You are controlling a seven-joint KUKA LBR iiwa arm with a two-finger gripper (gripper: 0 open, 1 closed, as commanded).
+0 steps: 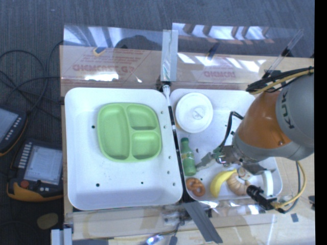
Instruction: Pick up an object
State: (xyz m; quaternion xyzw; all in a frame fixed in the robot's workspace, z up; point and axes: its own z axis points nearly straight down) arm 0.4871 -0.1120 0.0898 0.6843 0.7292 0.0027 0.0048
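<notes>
In the right bin point(225, 98) a small green bottle point(187, 157) lies along the left wall. A brown glazed donut point(195, 187) sits at the front left, with a yellow banana point(220, 181) beside it and a tan pastry point(237, 184) to the banana's right. A round white bowl point(194, 112) stands at the back left. My gripper point(218, 157) hangs low over the bin's middle, just right of the bottle and above the banana. The grey and orange arm hides the bin's right half.
The left bin point(76, 188) holds a green divided plate point(129, 131) in its middle. A raised divider runs between the two bins. Cardboard and clear plastic sheets stand behind both bins.
</notes>
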